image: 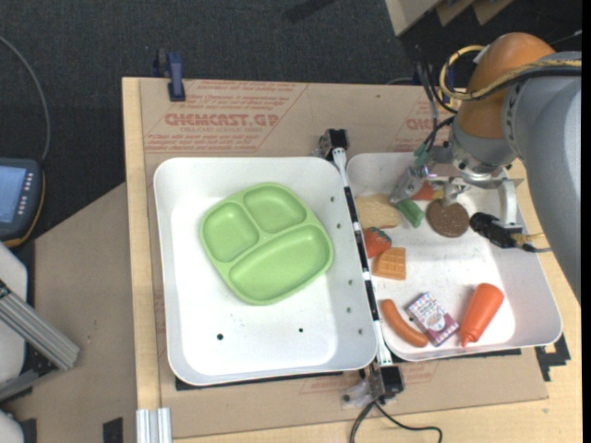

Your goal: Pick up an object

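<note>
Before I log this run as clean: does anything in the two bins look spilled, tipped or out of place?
Nothing stands out. The green divided plate lies flat in the left bin. The toy foods sit loose in the right bin: an orange bottle on its side, a sausage, a waffle. The gripper is low at that bin's far end.

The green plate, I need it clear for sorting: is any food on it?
No, the green plate shows bare compartments.
</note>
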`<state>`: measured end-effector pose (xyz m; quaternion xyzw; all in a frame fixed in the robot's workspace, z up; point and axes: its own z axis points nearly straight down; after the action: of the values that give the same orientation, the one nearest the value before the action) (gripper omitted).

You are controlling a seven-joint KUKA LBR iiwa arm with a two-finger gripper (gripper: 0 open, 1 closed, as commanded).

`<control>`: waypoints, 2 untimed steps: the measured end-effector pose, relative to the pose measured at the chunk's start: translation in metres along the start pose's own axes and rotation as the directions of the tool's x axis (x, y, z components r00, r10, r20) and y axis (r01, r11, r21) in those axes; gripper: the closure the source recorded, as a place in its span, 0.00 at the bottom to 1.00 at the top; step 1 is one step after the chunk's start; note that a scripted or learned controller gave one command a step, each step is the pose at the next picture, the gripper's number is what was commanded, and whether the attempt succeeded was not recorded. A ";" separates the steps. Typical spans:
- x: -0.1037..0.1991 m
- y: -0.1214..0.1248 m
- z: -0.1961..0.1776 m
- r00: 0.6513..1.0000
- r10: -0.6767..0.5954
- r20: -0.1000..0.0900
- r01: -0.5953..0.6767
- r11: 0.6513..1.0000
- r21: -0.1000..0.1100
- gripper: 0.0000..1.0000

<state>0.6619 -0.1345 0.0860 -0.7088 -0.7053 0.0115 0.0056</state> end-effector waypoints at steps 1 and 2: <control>-0.002 -0.002 -0.009 1.000 0.002 -0.002 -0.002 1.000 0.009 1.00; -0.054 -0.039 -0.001 1.000 -0.001 -0.008 0.001 1.000 -0.028 1.00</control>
<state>0.6231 -0.1882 0.0879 -0.7085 -0.7057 -0.0014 -0.0017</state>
